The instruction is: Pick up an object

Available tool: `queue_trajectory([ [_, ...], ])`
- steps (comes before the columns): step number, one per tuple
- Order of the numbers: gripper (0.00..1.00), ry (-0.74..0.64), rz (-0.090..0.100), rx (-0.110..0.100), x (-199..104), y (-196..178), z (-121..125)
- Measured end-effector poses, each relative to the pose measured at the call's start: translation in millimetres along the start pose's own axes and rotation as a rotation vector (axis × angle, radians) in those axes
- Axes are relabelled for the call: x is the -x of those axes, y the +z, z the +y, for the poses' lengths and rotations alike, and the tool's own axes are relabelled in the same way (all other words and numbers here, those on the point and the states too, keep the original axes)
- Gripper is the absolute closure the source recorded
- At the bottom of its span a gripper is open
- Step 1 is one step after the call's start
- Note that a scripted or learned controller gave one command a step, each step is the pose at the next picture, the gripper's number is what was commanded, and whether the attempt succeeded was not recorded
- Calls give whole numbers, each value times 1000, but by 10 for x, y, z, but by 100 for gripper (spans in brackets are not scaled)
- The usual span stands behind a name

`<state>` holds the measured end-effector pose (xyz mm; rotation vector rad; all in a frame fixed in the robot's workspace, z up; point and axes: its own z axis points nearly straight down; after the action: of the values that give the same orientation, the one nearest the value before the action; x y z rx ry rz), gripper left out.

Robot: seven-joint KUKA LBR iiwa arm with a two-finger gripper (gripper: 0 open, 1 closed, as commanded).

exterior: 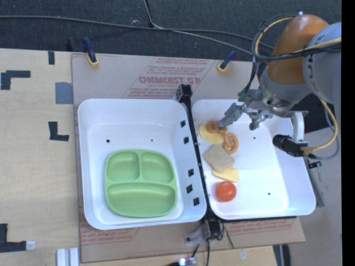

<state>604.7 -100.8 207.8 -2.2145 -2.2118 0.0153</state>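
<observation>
The right bin (277,198) holds a row of food pieces: a pale yellow piece (209,132) with an orange bit on it, a brown pretzel (230,143), a tan bread slice (218,157), a yellow wedge (228,174) and a red tomato (225,191). My gripper (239,124) hangs over the far part of this bin, open, with nothing between its fingers. Its left fingertip (224,123) sits right beside the pale yellow piece, just above the pretzel.
The left bin (89,121) holds a green divided plate (141,182). A black divider (190,143) runs between the two bins. Bare white floor lies in the right half of the right bin. Clamps hold the cardboard at the back.
</observation>
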Motion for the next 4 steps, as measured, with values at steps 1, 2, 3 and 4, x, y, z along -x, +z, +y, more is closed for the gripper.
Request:
queue_trajectory([
  [1, 0, -3, -1, 13, -2, -78, 28],
  [2, 0, -3, -2, 9, -16, 505, 119],
  [3, 0, -3, -3, 12, 6, 1125, 172],
  [4, 0, -4, -6, 25, 6, 1181, 208],
])
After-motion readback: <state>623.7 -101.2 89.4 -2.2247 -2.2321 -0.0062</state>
